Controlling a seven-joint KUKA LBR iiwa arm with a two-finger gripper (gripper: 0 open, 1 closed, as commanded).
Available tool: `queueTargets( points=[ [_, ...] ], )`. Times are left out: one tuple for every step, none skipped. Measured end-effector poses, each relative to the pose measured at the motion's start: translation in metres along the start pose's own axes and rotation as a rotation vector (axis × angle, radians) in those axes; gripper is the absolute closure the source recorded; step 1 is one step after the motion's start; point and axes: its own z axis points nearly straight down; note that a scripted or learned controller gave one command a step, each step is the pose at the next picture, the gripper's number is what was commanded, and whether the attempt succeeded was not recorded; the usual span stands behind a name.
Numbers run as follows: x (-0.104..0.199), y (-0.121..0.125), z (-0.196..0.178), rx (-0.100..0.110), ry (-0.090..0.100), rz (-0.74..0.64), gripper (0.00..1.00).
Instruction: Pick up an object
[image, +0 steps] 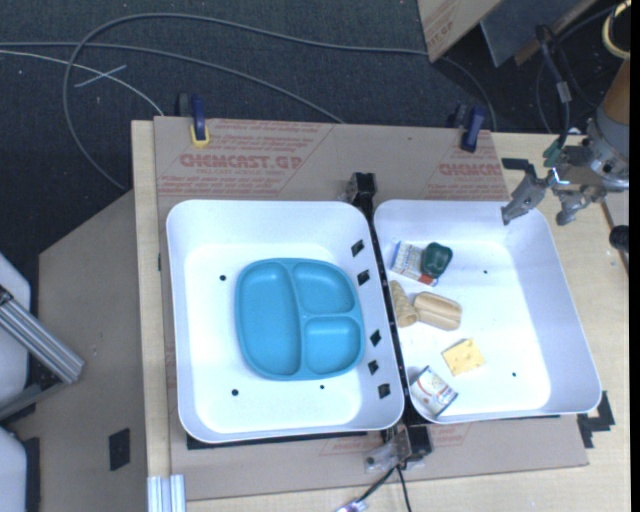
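Observation:
My gripper (545, 206) hangs open above the far right rim of the right bin (560, 330), with nothing between its fingers. In that bin lie a dark green object (436, 259) on a small printed packet (408, 260), a tan wooden block (437, 310), a beige piece (402, 303) next to the divider, a yellow cheese-like wedge (462, 356) and a small crumpled wrapper (433, 389) near the front edge. All of these lie to the left of and nearer than the gripper.
The left bin (200, 240) holds a blue three-compartment plate (299, 318). Black clips line the divider (374, 300) between the bins. Blue clamps (199, 120) (471, 127) pin the cardboard backing at the far edge. Cables trail over the dark floor behind.

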Motion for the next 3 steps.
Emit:
queueTargets(
  points=[
    [0.001,0.002,-0.008,-0.013,-0.003,-0.003,0.0],
    [0.007,0.003,0.054,-0.007,-0.001,-0.005,0.0],
    [0.003,-0.001,0.098,-0.007,-0.001,-0.002,0.0]
  ],
)
